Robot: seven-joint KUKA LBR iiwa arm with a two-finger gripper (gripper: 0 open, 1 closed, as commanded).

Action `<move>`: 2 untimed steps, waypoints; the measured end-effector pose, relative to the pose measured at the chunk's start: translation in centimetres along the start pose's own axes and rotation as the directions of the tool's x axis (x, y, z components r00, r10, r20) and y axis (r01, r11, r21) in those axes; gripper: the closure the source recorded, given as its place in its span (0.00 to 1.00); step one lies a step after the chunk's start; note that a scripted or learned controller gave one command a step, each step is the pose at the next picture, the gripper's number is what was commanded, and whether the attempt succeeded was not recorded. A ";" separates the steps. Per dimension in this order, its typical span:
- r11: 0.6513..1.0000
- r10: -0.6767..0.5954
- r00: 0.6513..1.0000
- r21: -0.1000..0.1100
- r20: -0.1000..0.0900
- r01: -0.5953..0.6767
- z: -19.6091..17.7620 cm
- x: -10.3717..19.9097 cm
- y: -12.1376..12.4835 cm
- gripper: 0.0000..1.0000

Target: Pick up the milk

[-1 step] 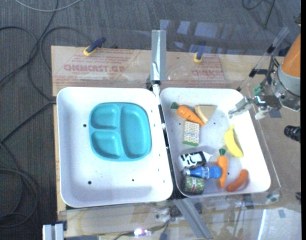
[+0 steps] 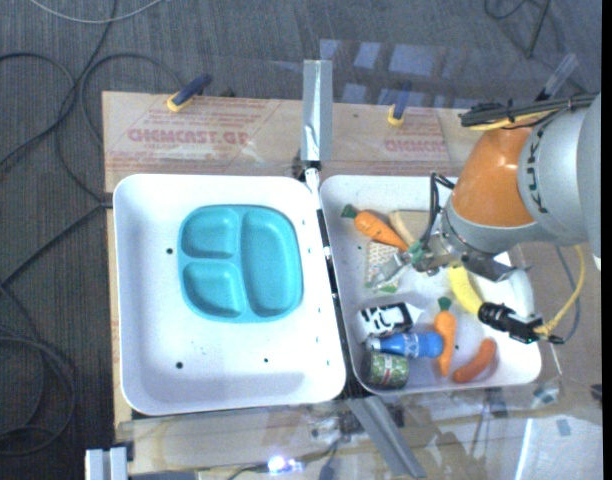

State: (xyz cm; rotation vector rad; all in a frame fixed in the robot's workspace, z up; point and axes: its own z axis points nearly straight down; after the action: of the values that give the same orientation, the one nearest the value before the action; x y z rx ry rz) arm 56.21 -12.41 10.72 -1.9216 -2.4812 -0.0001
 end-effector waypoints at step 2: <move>0.982 0.186 0.983 -0.021 0.009 -0.186 1.7 3.9 -5.5 0.00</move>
State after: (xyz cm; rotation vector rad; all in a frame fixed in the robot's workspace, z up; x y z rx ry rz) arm 49.87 -10.06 9.05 -2.1591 -2.3062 -0.0144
